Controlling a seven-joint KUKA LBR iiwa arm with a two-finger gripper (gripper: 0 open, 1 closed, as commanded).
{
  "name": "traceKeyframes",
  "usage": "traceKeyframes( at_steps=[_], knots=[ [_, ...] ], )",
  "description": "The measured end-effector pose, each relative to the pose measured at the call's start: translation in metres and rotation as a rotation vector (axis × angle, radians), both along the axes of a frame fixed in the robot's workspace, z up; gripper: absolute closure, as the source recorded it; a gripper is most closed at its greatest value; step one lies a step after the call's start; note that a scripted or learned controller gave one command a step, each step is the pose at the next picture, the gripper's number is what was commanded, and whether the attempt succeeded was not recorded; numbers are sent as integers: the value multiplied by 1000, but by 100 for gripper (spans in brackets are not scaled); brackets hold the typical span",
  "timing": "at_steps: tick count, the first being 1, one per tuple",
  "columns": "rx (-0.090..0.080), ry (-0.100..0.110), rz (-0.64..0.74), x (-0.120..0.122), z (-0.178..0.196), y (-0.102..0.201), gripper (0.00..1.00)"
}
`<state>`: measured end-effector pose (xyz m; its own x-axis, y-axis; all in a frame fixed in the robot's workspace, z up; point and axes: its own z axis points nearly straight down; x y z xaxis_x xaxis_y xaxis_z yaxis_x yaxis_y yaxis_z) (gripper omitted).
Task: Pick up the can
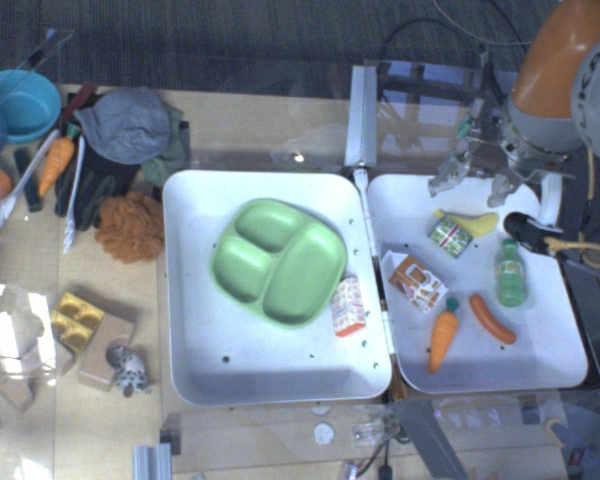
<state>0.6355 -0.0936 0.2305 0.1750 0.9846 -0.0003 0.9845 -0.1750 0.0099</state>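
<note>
From my seat I see the gripper (474, 180) hanging over the upper part of the right bin (570, 363), its two fingers spread apart with nothing between them; the left fingertip (446, 182) sits near the bin's top edge and the right one is just above a yellow banana (474, 222). The can (449, 235), a small green and white one lying on its side, rests in the upper middle of that bin, just below the open fingers and touching the banana's lower edge. To its right a green bottle (510, 273) lies lengthwise, and below that a red sausage (493, 320). A brown and white snack carton (417, 282) lies lower left of the can, with a toy carrot (442, 334) beneath it. In the left bin (195, 368) a green divided plate (279, 261) fills the centre, and a red and white packet (349, 305) lies against the plate's right side. On the bench at upper left I make out a blue bowl (22, 105) and a grey cloth (126, 123).
</note>
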Motion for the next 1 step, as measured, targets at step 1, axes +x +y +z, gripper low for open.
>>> traceKeyframes(
  at_steps=[1],
  knots=[
    [2,3,-112,-5,-143,-29,0]
  ],
)
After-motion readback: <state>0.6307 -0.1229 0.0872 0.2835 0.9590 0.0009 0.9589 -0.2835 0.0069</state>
